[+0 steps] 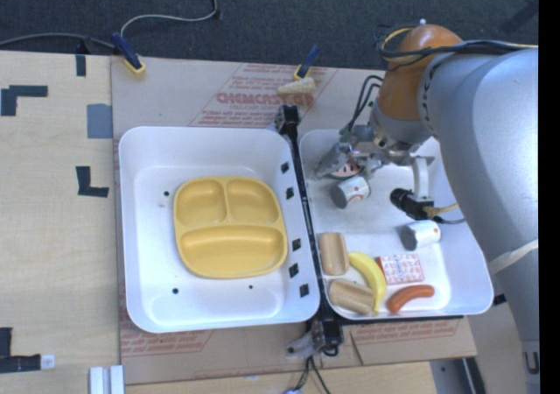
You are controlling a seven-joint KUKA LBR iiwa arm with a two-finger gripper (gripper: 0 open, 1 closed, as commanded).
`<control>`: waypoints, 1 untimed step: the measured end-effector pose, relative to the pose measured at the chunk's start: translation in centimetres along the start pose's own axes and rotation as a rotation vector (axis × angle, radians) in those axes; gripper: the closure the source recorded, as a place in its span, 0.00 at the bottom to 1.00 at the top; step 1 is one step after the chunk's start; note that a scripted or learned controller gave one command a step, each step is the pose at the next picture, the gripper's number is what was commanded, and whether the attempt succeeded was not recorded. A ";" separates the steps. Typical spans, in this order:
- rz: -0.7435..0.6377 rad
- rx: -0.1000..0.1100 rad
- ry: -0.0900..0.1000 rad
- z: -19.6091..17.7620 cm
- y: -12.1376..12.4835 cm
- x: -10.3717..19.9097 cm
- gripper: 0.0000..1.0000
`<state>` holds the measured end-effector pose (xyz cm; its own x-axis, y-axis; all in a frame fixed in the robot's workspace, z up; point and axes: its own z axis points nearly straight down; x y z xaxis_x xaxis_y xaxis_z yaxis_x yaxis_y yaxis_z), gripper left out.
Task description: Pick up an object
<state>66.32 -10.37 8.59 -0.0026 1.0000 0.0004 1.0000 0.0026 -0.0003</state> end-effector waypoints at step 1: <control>-0.001 0.008 -0.001 -0.9 -0.2 0.0 1.00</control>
